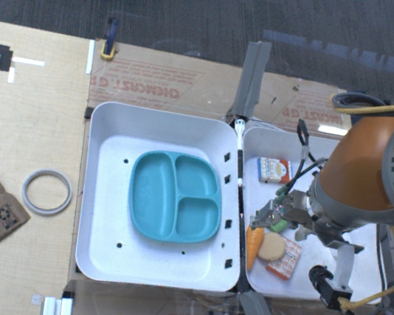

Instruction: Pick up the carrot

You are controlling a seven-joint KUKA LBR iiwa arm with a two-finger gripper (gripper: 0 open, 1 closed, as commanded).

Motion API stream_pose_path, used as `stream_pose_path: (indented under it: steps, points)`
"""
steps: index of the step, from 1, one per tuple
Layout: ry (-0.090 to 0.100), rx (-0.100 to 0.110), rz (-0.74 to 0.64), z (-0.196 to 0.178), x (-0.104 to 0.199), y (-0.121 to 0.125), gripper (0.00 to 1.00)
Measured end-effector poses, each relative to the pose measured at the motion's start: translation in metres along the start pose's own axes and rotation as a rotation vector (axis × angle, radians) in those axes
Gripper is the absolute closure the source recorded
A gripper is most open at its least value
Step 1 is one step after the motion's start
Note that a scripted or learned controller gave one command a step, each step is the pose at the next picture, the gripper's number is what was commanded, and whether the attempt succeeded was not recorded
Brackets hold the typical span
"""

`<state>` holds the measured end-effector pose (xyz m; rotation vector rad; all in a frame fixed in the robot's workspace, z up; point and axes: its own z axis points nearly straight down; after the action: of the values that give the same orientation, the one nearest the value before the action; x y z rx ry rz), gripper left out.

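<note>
An orange carrot (252, 247) lies along the left wall of the right bin (354, 290), near its front corner. My gripper (275, 216) hangs just above and slightly behind the carrot's top end, under the big orange wrist band. The fingers are dark and cluttered against a green item, so their state does not read. Nothing is seen held between them.
Beside the carrot sit a tan round food piece (271, 248) and a red-and-white packet (285, 261). A small carton (274, 170) lies at the right bin's back. The left bin (104, 175) holds a teal divided plate (175, 196). A tape ring (47, 191) rests on the bench.
</note>
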<state>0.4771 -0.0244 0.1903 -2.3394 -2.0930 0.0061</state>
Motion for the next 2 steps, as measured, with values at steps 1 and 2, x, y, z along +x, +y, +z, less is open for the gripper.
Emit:
stream_pose_path:
  steps: [1, 2]
  points:
    - [-0.002, -0.003, -0.138, -0.16, 0.046, 0.016, 0.0]
    - [-0.002, -0.001, -0.309, -0.11, 0.011, -0.001, 0.0]
